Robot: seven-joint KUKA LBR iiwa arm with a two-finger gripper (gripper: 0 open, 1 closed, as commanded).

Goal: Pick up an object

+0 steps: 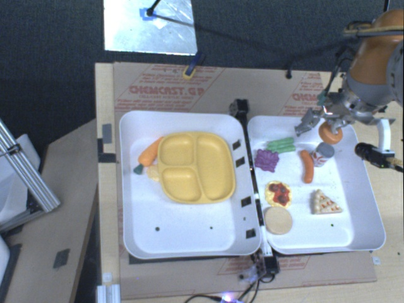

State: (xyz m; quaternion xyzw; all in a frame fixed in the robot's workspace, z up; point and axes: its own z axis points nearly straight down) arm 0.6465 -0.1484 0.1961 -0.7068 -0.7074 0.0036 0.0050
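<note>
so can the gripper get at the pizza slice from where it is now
Probably yes. The pizza slice lies flat in the right bin, apart from the hot dog and the round cracker, with nothing over it. The gripper hangs above the same bin's far end.

The scene is evenly and fairly brightly lit from above, with soft, weak shadows under the toys. The two white bins (189, 245) come close to washed out, their walls showing little shading. A metal sheet (149, 17) at the top catches strong glare with streaky reflections. The dark floor (44, 55) around the bench looks grainy and muddy. The whole picture is somewhat soft and low in detail; print on the cardboard (167, 88) is faint, and the arm (379, 55) at right looks slightly blurred
</note>
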